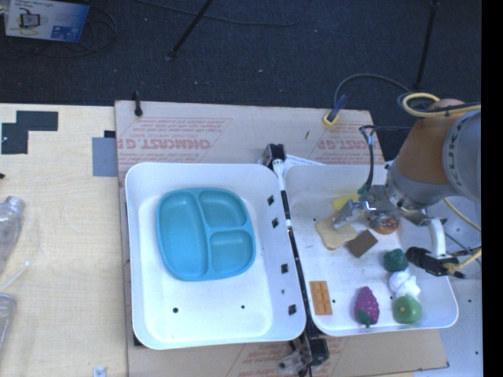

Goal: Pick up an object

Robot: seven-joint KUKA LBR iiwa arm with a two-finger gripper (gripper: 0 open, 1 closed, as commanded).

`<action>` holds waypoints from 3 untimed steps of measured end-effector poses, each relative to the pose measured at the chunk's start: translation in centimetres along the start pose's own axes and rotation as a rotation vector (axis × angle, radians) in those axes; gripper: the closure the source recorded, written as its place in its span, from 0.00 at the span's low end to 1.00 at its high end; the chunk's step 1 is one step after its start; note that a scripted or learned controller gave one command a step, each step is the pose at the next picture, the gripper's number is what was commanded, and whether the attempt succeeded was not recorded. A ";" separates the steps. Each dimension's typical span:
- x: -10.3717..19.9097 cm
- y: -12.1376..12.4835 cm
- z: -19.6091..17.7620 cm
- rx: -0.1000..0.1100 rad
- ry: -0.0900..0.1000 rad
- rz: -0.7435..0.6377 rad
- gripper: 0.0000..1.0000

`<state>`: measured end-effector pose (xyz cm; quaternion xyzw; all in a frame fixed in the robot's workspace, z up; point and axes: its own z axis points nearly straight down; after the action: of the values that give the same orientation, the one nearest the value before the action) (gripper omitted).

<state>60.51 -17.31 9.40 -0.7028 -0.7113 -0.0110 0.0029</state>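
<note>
My gripper (351,213) is low in the right bin (306,181), in its upper middle, with the grey and orange arm (428,151) coming in from the right. It hovers right over a tan flat piece (330,234) and beside a brown block (361,244). A small yellow item (341,203) lies just to its left and partly behind it. An orange-brown round thing (385,225) lies just to its right. I see nothing clearly held.
Lower in the right bin lie a dark green item (395,259), a white item (402,282), a green round fruit (407,311), purple grapes (366,305) and an orange wafer (320,298). A blue divided plate (207,234) lies in the left bin (149,305).
</note>
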 end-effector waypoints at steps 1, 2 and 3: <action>4.8 4.3 0.4 0.005 -0.020 0.012 0.00; 0.8 4.0 -10.9 0.014 -0.020 0.012 0.00; 1.4 -3.2 0.1 0.014 -0.020 0.013 0.00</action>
<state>57.31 -15.95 9.24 -0.7074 -0.7068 0.0010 0.0007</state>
